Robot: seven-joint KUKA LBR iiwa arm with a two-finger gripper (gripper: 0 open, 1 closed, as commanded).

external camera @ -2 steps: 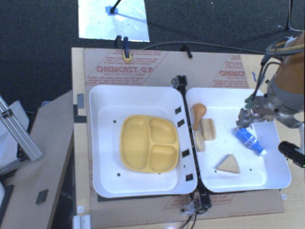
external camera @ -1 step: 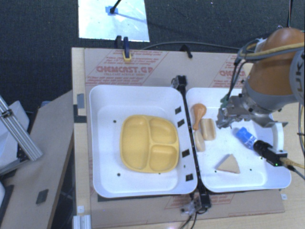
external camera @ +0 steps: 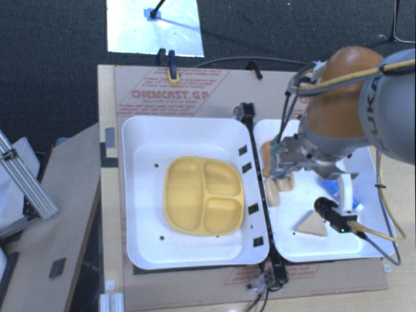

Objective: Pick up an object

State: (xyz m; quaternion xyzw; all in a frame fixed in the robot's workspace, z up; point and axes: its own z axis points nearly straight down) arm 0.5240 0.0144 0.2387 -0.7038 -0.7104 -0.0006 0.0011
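A tan wedge-shaped piece [external camera: 311, 225] lies near the front edge of the right bin [external camera: 292, 249]; it is judged light and stiff, best gripped across its flat sides. Farther back, the gripper [external camera: 281, 169] is lowered over tan food-like objects [external camera: 278, 186] by the divider; its fingers' spread cannot be told. The left bin [external camera: 140, 174] carries a yellow divided plate [external camera: 205, 195].

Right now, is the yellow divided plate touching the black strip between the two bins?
Apart. The camera view shows the yellow divided plate lying mid-floor in the left bin, with bare white floor between its right edge and the black divider strip.
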